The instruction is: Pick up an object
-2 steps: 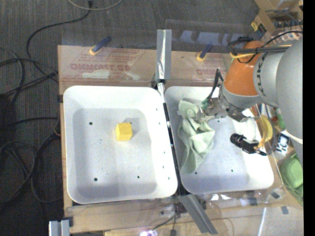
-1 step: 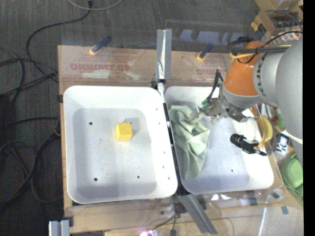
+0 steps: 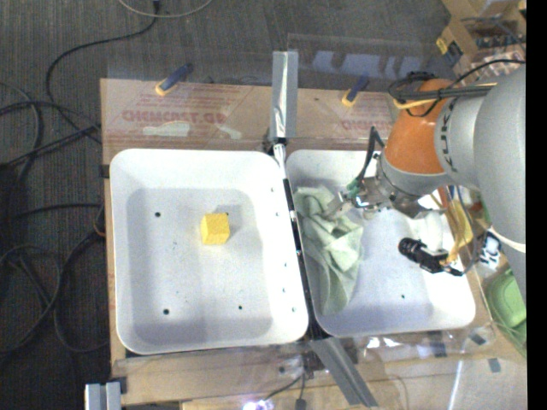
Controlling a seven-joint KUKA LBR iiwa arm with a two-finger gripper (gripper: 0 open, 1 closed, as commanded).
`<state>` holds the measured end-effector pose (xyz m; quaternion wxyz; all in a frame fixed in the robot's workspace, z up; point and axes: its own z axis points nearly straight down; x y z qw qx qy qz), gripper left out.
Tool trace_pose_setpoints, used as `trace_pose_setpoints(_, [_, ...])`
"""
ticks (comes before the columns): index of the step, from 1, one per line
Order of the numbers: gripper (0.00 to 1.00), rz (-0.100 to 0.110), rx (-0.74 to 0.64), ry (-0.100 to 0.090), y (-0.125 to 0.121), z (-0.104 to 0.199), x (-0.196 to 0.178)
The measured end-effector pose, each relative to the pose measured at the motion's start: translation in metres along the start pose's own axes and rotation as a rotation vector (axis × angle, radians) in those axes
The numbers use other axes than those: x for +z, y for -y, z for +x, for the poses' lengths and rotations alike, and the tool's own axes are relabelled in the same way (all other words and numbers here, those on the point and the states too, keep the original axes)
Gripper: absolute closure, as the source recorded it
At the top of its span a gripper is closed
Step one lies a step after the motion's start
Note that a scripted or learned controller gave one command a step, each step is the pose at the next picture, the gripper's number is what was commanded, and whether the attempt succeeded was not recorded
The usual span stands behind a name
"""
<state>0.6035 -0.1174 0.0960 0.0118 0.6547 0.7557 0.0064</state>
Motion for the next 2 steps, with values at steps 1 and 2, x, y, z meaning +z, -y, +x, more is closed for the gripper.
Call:
trace_pose_setpoints(1, [1.00, -0.001, -0.002, -0.008, -0.002, 0.004, -0.010])
trace_pose_setpoints(2, [1.00, 0.026, -0.254, -0.010, -0.043, 0.023, -0.087])
